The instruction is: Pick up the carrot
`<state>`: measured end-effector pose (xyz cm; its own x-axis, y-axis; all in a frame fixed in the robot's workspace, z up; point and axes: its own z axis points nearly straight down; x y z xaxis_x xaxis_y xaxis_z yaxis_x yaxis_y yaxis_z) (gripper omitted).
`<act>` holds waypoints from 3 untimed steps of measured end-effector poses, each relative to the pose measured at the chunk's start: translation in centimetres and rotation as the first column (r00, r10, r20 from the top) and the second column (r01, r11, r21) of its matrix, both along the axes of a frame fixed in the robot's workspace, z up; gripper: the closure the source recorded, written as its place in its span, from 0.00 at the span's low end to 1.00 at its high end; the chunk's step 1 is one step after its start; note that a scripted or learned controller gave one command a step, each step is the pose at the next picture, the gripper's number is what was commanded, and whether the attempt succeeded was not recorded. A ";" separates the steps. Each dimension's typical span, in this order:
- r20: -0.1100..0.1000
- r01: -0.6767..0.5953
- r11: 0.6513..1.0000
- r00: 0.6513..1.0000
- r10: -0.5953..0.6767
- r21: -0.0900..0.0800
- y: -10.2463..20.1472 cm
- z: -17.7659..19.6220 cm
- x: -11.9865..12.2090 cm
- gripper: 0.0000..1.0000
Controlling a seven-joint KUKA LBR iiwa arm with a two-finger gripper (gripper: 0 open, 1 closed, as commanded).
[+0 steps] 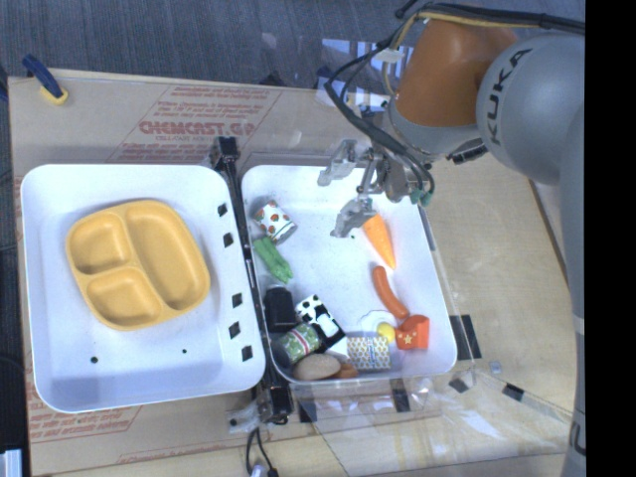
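The arm's gripper hung over the upper part of the right bin, its two metal fingers spread apart with nothing between them. The lower finger's tip sat just beside the carrot, at its wide end, though the slant of the view left it unclear whether they touched. The carrot lay on the bin floor near the right wall, pointing toward the bottom of the view. Just below it lay a hot dog sausage, then a red block with a star. A small can and a green pea pod lay near the bin's left wall, and a heap of toy food filled the lower corner, a black-and-white cow-patterned piece among them. The left bin held a yellow divided tray.
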<state>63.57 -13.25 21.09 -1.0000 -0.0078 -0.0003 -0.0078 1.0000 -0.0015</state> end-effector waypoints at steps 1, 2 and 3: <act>-0.009 -0.100 0.995 0.995 0.100 0.004 -6.2 -10.4 -1.6 0.00; 0.004 -0.108 0.994 0.994 0.108 0.001 -5.9 -8.8 -1.1 1.00; -0.001 -0.387 0.922 0.922 0.387 0.002 -7.7 -11.9 -6.0 1.00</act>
<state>57.53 -20.96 9.20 -0.9191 -0.3940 0.0006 -0.3940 0.9191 0.0010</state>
